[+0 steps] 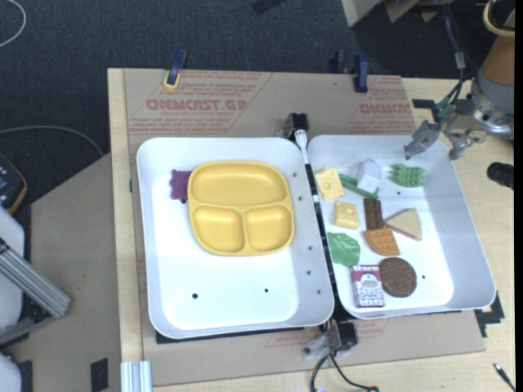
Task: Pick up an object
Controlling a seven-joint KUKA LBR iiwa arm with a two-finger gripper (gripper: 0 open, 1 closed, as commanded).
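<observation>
A robotics lab: two white bins (pixel 163 300) sit side by side on a cardboard-covered bench (pixel 245 96) held by clamps (pixel 173 73) at its far edge, cables (pixel 327 370) trailing off its near edge.

purple item (pixel 179 184): half hidden under yellow tray (pixel 241 206) | arm (pixel 497 88): cut off at right edge

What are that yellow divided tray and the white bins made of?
The yellow tray looks like moulded plastic: smooth, even colour, soft sheen, rounded compartments. The white bins seem thin glossy plastic too, with rounded corners, though coated metal can't be ruled out.
</observation>
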